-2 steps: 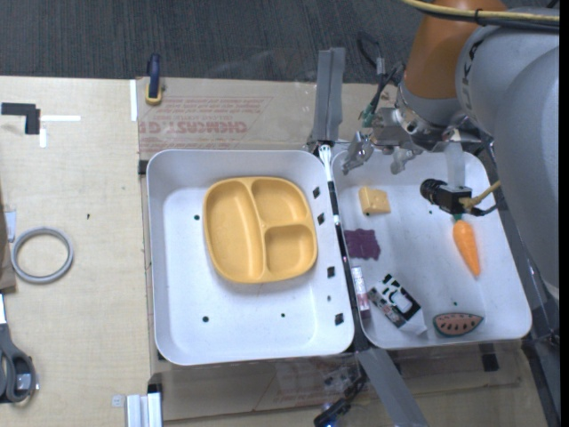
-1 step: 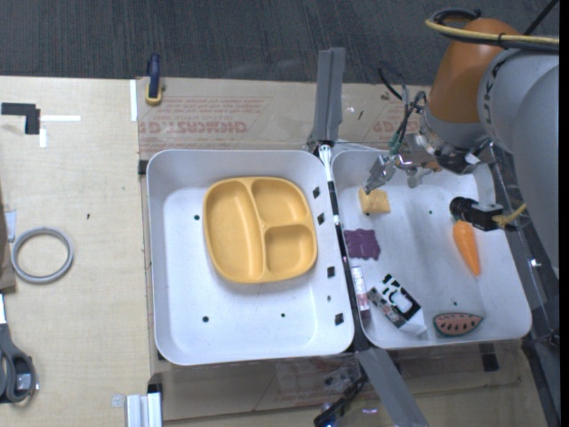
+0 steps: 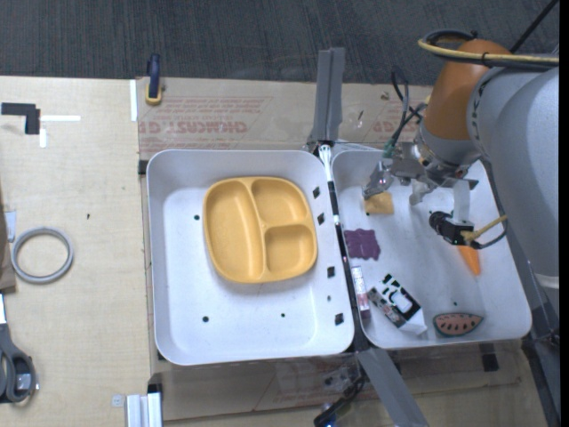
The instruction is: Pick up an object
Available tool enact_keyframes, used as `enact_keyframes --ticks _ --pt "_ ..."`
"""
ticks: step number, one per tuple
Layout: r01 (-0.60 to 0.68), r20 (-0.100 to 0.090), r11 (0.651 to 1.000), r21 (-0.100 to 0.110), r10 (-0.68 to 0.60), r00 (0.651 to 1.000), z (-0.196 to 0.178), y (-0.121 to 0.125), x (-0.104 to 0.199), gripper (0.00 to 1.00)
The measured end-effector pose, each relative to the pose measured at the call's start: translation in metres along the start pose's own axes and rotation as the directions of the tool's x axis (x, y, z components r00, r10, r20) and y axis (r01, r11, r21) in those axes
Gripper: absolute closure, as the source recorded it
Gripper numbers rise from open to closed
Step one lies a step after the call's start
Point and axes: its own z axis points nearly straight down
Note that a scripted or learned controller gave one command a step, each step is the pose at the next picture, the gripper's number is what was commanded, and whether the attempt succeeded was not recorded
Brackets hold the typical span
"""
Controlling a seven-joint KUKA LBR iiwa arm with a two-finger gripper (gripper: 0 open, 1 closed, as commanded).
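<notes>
The tool (image 3: 384, 183) sits low in the right bin (image 3: 507, 323), just above a tan block (image 3: 380, 204). I cannot tell how wide it is. A yellow plate (image 3: 260, 229) lies in the left bin (image 3: 178, 327).

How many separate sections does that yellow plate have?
3. The yellow plate, lying in the left bin, has one long section down its left side, one at upper right and one at lower right. None looks hidden.

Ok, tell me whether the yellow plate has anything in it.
Empty. All three compartments of the plate show bare yellow; it lies flat, face up, in the left bin.
</notes>
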Motion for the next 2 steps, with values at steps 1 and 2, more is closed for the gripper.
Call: enact_keyframes --ticks 1,2 --pt "0.003 0.002 1.0 -0.002 -0.003 1.0 -0.0104 0.0012 -0.0001 1.0" --pt "0.005 0.004 1.0 0.001 -0.005 1.0 -0.0181 0.001 -0.0008 1.0"
